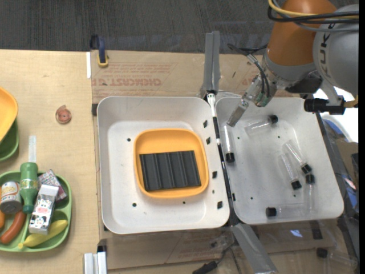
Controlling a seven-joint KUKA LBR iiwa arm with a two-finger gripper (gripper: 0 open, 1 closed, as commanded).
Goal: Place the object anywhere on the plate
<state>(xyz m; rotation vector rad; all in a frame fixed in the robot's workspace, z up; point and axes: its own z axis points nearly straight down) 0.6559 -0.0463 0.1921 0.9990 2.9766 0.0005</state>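
Hovering over the far-left corner of the right-hand shallow white bin (pixel 333 170), the arm's hand (pixel 255 98) looks to me to be gripping a clear plastic tube (pixel 236 115) that slants down and to the left from its fingertips; I read the fingers as drawn narrow around the tube's upper end, though they are small from here. Above it I see the orange band of the grey arm (pixel 296 27).

Using that right bin as my landmark: on its floor lie more clear tubes with black caps, one (pixel 261 123) near the hand and a cluster (pixel 296 164) toward the middle, plus a lone black cap (pixel 271 212) near the front edge.

Just left of it, touching, sits the second shallow white bin (pixel 114 170). Inside that rests the square orange plate (pixel 170 141) with a dark ribbed insert (pixel 171 170) on it.

Well to the left of both, on the wooden desk (pixel 45 84), I see a green tray of toy food (pixel 34 207).
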